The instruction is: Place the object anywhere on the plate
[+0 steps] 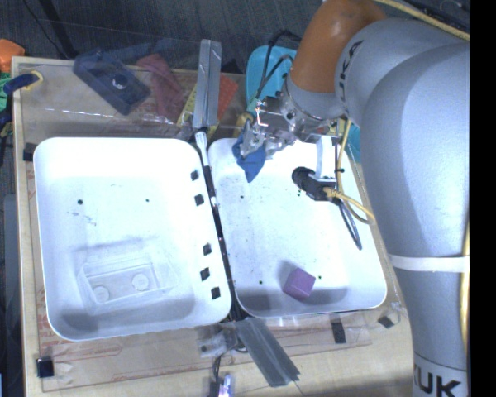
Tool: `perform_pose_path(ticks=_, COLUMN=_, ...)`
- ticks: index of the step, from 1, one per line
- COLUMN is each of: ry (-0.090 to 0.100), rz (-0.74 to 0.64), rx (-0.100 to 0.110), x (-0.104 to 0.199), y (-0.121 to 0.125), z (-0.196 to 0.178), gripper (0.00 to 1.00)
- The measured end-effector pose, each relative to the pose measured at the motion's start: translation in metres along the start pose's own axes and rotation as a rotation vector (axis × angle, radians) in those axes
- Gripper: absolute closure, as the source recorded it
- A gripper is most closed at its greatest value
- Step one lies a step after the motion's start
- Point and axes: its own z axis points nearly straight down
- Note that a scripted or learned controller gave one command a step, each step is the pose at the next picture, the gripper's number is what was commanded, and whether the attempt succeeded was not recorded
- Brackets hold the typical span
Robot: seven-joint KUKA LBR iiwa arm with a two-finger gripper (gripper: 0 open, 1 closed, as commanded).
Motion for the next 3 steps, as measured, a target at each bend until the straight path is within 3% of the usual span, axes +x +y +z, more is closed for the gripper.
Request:
perform_pose_path(ticks=1, ry=-0.001, rz=-0.060, rx=-0.004, x=0.046, y=-0.007, z=-0.129, gripper=1.00)
perform_pose_path(ticks=2, ry=-0.002, rz=-0.164, rx=0.001, x=0.188, y=-0.031, z=-0.110, gripper=1.00)
perform_pose_path(ticks=3, ry=-0.003, rz=-0.334, rx=-0.004, x=0.141, y=-0.021, z=-0.129, gripper=1.00)
